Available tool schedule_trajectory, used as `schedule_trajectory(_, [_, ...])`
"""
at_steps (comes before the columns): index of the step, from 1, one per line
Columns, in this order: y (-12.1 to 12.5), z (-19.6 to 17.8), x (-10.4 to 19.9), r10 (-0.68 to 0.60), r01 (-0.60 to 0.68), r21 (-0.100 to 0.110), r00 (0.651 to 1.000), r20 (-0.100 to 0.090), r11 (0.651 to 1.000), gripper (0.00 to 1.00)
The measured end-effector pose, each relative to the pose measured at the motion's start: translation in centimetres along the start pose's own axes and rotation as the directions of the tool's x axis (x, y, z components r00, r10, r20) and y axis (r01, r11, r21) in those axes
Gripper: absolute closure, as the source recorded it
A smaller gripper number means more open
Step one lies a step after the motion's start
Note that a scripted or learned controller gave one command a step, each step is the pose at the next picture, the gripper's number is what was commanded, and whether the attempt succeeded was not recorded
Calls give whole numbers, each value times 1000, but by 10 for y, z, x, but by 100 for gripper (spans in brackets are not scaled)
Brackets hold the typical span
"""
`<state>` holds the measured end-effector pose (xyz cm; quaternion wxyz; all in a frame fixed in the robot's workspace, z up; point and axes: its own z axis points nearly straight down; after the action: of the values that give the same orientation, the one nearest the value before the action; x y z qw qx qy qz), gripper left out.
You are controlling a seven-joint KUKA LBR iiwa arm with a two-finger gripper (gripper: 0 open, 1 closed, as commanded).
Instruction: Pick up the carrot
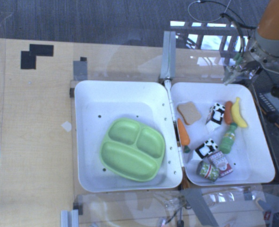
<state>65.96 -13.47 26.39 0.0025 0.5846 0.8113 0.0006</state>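
Carrot (183, 132) untouched at left wall of right bin (266, 162); gripper (237, 70) hovers far-right, well apart; jaws state unclear; grasp not begun.

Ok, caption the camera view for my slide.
Gripper hovers above the right bin's far edge; the carrot lies against its left wall, a green plate fills the left bin.

I see a green divided plate (132, 149) in the left bin (85, 126); the right bin (259, 160) holds toast (190, 112), banana (239, 113), green bottle (228, 140).
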Motion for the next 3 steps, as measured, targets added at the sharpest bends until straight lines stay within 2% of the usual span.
schedule_trajectory(1, [-70,-8,-14,196,-196,2,981,-1,981,100])
schedule_trajectory(2, [-139,6,-29,456,-456,5,890,0,890,100])
schedule_trajectory(3, [-126,-16,-17,963,-963,3,270,5,270,100])
